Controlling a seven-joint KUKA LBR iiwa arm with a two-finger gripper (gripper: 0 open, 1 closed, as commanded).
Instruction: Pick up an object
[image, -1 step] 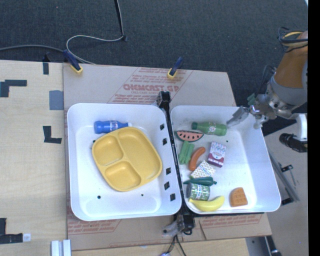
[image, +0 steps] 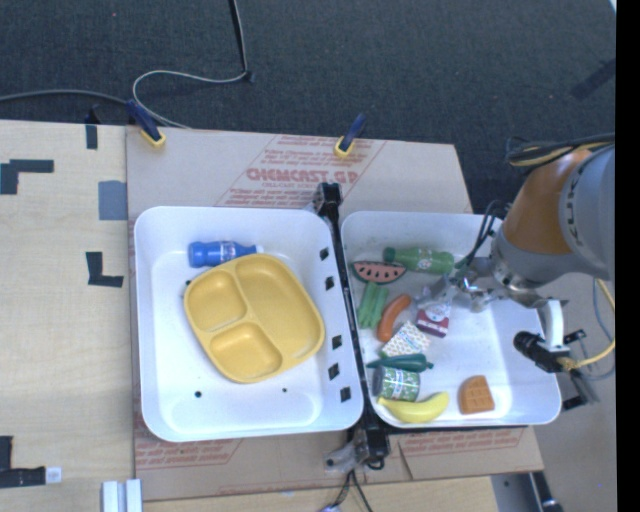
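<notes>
Tabletop (image: 60, 300): two white bins. Left bin (image: 160, 400): yellow tray (image: 255, 315), blue bottle (image: 220, 252). Right bin (image: 520, 400): toy foods, small carton (image: 433, 320) at centre. Arm's gripper (image: 455, 290) hovers at carton's 1 o'clock; grip state: cannot tell. Nothing lifted; pick pending.

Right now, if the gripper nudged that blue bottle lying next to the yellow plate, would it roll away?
Probably a little. The blue bottle lies on its side in the left bin, and its rounded body looks apt to roll. The yellow plate sits close beside it and would likely stop it. It looks small, so probably light.
</notes>
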